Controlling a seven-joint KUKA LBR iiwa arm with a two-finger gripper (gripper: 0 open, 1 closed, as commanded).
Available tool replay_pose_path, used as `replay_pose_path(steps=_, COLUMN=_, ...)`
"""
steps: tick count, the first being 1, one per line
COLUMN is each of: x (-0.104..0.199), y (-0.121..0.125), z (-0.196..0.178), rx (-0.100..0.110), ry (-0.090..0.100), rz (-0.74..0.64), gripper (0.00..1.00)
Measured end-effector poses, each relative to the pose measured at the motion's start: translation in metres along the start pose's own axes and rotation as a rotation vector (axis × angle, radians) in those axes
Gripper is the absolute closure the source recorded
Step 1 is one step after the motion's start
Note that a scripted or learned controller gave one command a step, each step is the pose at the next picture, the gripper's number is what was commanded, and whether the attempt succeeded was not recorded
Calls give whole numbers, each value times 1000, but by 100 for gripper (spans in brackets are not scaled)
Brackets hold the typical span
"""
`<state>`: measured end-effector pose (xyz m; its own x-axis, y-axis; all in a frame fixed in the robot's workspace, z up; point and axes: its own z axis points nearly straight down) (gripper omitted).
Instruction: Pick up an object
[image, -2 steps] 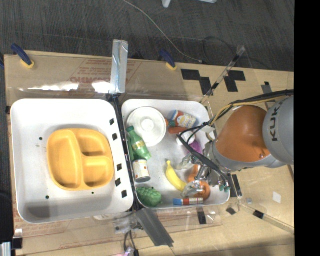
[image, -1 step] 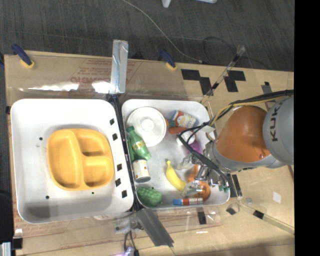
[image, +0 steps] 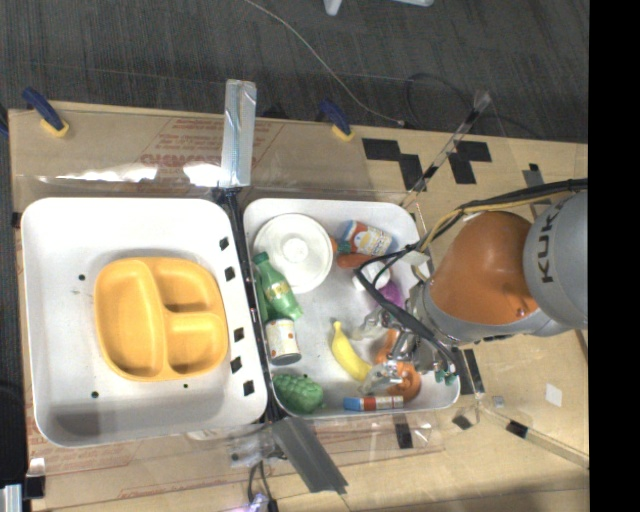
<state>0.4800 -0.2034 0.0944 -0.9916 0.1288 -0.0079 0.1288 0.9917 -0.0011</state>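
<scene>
The right bin (image: 318, 318) holds several objects. A white bowl (image: 293, 250) lies at its far left, with a green bottle (image: 272, 290) beside it. A yellow banana (image: 348, 355) rests near the middle. At the near edge are a bumpy green object (image: 298, 392) and a blue-and-red marker (image: 372, 403). My gripper (image: 390, 358) hangs low over the bin's near right corner, just right of the banana and right above a small orange object (image: 405, 379). The wrist and cables hide what lies under the gripper.
A colourful small bottle (image: 365, 240) and a purple item (image: 393, 293) sit at the far right of the right bin, close to the arm's orange band (image: 480, 275). The left bin (image: 45, 300) holds a yellow divided tray (image: 160, 315).
</scene>
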Motion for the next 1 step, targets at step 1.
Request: replay_pose_path(steps=1, x=0, y=-1, z=0, rx=0, ry=-1, rz=-16, gripper=0)
